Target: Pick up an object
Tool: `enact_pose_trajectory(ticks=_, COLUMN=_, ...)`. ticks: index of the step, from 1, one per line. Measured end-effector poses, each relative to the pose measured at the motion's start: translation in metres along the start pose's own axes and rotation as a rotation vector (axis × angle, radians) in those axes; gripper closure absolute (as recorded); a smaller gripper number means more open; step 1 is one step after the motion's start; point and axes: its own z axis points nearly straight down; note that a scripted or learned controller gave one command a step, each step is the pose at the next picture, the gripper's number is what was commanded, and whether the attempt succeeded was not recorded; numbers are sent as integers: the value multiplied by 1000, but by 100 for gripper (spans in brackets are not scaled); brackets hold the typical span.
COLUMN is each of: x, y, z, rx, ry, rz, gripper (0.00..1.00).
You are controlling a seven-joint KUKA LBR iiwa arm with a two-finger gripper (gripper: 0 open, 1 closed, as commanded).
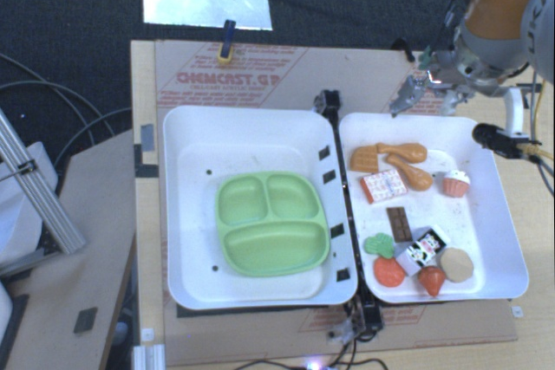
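Strawberry [431, 280] front of rt bin [503, 212], cardboard [251, 69] printed "CHEMCAST", claw [425, 95] above.

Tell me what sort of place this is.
Most likely a robotics lab test bench: a KUKA arm's gripper hovers over two white bins, with toy food such as a cupcake and a green divided plate.

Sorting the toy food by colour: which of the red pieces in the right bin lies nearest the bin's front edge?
The strawberry, at the front beside the tan cookie. The tomato lies slightly further back, next to the green broccoli.
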Motion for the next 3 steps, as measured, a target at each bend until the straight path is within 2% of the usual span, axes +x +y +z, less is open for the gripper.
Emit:
enact_pose_trajectory(ticks=1, x=-16, y=-102, z=131, rx=20, ry=4, rz=6, gripper=0)
enact_pose_trajectory(ticks=2, x=-23, y=-163, z=165, rx=2, ry=2, rz=7, gripper=0)
enact_pose_trajectory(ticks=3, x=16, y=-105, z=164, rx=-5, ry=1, rz=-6, gripper=0)
